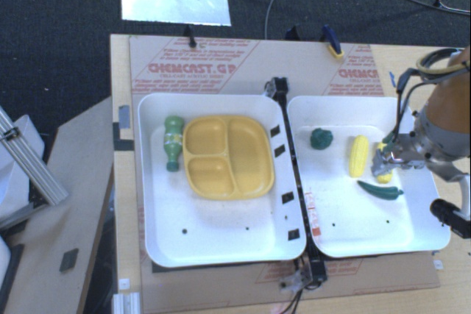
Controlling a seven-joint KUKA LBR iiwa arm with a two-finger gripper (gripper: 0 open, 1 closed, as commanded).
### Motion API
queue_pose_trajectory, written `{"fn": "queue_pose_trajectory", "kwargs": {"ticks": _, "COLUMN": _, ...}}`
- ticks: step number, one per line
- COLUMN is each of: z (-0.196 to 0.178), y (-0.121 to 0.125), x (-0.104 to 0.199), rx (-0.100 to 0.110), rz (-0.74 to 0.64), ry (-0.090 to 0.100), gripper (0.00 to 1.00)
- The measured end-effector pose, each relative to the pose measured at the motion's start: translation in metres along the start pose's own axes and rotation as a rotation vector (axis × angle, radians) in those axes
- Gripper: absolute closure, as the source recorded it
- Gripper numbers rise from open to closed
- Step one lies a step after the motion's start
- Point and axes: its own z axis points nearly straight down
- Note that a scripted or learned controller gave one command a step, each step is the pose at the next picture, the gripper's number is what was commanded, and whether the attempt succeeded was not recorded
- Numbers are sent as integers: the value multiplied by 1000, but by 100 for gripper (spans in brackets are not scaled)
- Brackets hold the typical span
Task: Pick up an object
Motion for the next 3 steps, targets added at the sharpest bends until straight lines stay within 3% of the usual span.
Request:
{"fn": "queue_pose_trajectory", "kwargs": {"ticks": 1, "z": -24, "y": 2, "x": 0, "rx": 3, "rz": -1, "ry": 1, "gripper": 100}}
{"fn": "queue_pose_trajectory", "kwargs": {"ticks": 3, "z": -20, "y": 6, "x": 112, "rx": 7, "rz": -7, "ry": 4, "gripper": 100}}
